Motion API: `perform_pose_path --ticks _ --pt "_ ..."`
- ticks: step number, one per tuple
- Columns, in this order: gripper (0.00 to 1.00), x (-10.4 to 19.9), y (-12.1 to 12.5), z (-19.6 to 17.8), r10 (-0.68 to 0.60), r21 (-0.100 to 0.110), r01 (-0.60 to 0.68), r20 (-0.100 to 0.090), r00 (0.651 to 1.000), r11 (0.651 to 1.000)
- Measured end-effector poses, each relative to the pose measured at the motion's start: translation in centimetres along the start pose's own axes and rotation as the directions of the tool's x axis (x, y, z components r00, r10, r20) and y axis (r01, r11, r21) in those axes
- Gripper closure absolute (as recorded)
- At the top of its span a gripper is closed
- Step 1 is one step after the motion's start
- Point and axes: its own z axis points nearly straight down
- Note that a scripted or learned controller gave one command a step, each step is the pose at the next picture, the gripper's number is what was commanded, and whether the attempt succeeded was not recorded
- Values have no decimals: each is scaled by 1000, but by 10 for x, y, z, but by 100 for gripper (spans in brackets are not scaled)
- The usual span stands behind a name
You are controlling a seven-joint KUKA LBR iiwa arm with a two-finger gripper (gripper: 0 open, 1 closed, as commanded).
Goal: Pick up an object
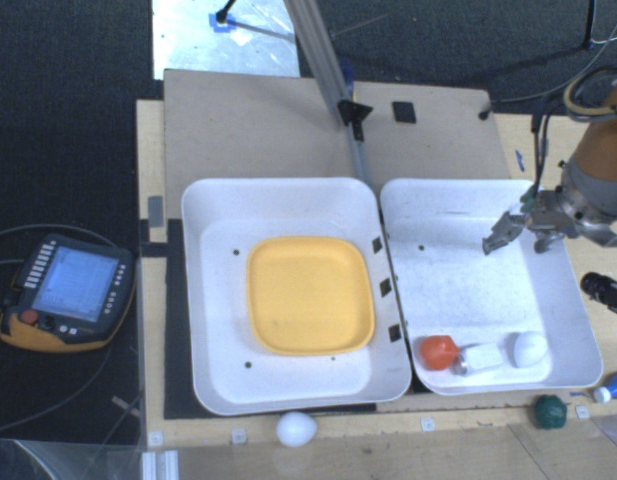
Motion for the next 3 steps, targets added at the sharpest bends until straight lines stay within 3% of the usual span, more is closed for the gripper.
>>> perform_pose_path --ticks 2,3 --pt "0 -4 -1 95 0 -1 0 0 1000 1000" --pt "100 -4 1 81 0 -6 0 2 1000 1000"
